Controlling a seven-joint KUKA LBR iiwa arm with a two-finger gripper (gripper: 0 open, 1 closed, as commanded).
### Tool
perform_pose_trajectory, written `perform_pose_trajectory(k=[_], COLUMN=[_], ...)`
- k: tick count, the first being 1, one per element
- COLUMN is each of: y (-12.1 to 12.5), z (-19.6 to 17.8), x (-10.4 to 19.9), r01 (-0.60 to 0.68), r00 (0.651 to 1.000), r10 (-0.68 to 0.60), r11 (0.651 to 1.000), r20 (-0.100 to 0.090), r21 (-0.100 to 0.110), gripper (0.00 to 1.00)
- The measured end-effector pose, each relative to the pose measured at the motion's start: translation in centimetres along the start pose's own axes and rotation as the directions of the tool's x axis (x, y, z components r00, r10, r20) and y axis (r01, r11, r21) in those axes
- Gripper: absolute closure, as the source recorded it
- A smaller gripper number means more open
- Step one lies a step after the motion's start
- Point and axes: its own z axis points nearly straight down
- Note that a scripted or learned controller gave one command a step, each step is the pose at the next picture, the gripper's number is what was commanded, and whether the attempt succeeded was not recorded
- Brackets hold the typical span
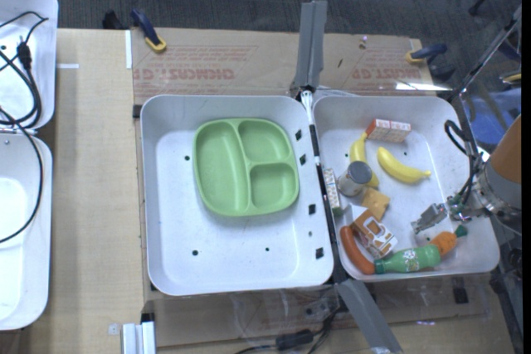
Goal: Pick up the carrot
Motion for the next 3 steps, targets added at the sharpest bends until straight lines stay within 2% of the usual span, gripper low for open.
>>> perform_pose_trajectory(k=[1,2,3], y=[-0.20,-0.22,-0.21], z=[0.40,-0.42,-0.41], x=[0.05,-0.06,0.02], r01=[0.039,0.035,0.035], r00=[0.999,0.999,0.999], r10=[-0.039,-0.035,-0.035], r11=[0.999,0.999,0.999], r20=[0.002,0.004,0.002], r21=[-0.003,-0.003,-0.002], gripper=[0.00,1.00,0.00])
